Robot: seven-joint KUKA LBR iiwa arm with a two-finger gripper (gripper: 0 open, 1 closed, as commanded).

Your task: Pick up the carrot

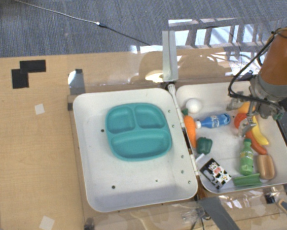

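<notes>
The carrot is an orange stick with a green top. It lies lengthwise against the left wall of the right bin, below a white ball. My gripper hangs low over the right side of that bin, above a small orange and red piece. It is well to the right of the carrot, with a blue bottle lying between them.
Around the gripper lie a banana, a red pepper, a green bottle and a bun. A dark green cup and a cow-patterned box sit below the carrot. The left bin holds a teal divided plate.
</notes>
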